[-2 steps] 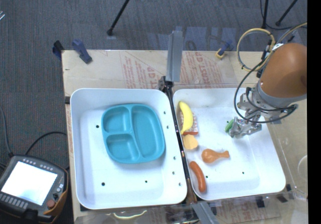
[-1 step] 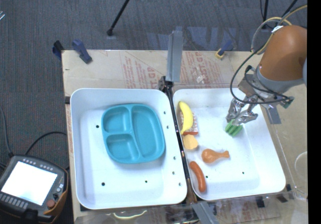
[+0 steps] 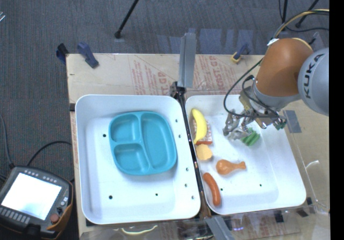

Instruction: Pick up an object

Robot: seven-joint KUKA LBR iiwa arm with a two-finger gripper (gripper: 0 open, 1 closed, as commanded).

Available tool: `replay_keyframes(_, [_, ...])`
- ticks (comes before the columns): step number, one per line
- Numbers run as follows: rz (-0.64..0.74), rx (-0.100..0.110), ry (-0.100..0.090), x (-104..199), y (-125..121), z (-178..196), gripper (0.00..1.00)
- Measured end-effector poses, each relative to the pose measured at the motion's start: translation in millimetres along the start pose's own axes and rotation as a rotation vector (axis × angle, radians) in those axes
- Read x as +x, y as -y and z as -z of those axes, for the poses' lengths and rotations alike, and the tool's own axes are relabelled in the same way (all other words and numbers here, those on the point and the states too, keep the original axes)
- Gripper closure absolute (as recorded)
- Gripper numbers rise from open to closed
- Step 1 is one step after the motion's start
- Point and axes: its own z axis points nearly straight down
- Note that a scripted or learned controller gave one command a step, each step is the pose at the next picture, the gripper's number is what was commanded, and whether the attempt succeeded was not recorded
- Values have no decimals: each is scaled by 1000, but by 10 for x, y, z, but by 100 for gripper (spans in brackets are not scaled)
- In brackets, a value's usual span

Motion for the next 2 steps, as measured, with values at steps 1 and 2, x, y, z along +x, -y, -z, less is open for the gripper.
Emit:
replay_keyframes(1, [-327, 4, 2, 835, 309, 20, 100])
replay_keyframes(2, [-570, 5, 9, 328, -180, 1111, 100])
